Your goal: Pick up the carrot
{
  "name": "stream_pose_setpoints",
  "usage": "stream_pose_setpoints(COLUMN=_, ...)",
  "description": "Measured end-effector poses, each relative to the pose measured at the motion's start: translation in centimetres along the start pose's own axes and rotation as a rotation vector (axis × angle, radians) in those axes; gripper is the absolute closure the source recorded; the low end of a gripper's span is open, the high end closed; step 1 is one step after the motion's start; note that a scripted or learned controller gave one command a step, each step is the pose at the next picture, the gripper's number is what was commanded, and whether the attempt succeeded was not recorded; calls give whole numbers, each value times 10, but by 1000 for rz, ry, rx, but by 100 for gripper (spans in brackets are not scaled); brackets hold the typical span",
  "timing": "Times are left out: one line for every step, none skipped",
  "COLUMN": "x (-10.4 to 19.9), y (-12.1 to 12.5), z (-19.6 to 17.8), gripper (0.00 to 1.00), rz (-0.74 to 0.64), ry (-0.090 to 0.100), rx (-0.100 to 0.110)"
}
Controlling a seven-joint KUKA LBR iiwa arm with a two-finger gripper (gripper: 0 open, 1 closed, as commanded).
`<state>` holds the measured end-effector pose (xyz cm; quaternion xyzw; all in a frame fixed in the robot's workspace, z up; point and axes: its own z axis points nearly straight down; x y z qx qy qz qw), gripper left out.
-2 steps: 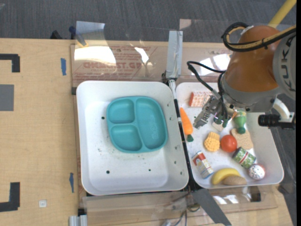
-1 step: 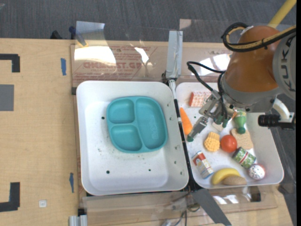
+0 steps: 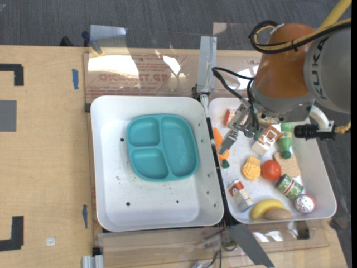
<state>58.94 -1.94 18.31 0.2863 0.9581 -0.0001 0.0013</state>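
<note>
Pick not done yet, as far as the frame shows. The carrot (image 3: 221, 147) lies in the right bin (image 3: 326, 177), hard against its left wall, orange body slanting down with a green tip at the lower end. It sits on the bin floor, not lifted.

The tool (image 3: 233, 132) hangs over the upper left part of the same bin, angled down and left, its tip just above or touching the carrot's upper part; contact can't be told from this angle. How far the tool is spread: cannot tell, too dark and small against the clutter. Nothing clearly gripped.

Judged stage: approach or descent onto the carrot. Left to do: close on it, lift clear of the bin.

Clutter nearby: a corn piece (image 3: 251, 168), a tomato (image 3: 271, 170), a banana (image 3: 267, 207), a small carton (image 3: 266, 140), all further right in that bin, apart from the carrot. The left bin (image 3: 106, 177) holds a teal divided plate (image 3: 163, 147), not involved.

Risk, as a guess: the wall beside the carrot leaves little room on that side.
</note>
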Motion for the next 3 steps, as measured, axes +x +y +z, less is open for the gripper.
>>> stream_pose_setpoints(x=-12, y=-4, z=-2, gripper=0, rz=-55, ry=-4, rx=-2)
stream_pose_setpoints(x=6, y=4, z=-3, gripper=0, rz=-93, ry=1, rx=-1)
stream_pose_setpoints(x=-14, y=-4, z=-2, gripper=0, rz=-64, ry=-4, rx=-3)
